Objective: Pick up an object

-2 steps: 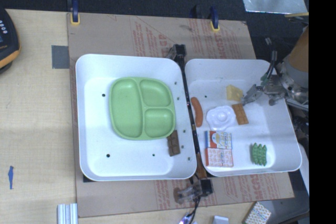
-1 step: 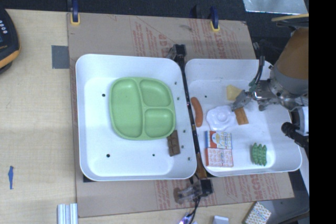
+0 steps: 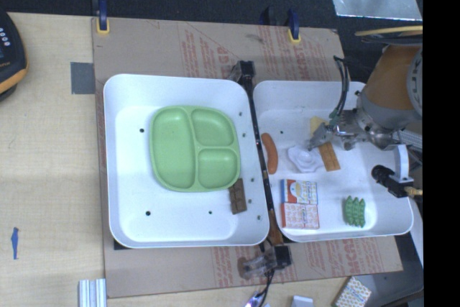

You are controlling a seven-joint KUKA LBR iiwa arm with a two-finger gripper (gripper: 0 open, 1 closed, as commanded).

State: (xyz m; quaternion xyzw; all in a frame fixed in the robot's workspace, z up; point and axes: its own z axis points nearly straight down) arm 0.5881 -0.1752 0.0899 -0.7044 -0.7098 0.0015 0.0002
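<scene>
A pale wood worktop (image 3: 43,154) under brown cardboard carries two shallow white bins side by side.

The left bin (image 3: 129,219) holds a smooth green divided plate (image 3: 194,147) and a small brown block (image 3: 236,196). In the right bin (image 3: 388,223) lie a glossy sausage (image 3: 270,152), a crumpled white piece (image 3: 305,158), a printed card (image 3: 300,203) and a knobbly green piece (image 3: 353,211). The claw (image 3: 323,139) hangs at centre right, seemingly over a tan stick (image 3: 329,156); whether it is parted I cannot tell.
</scene>
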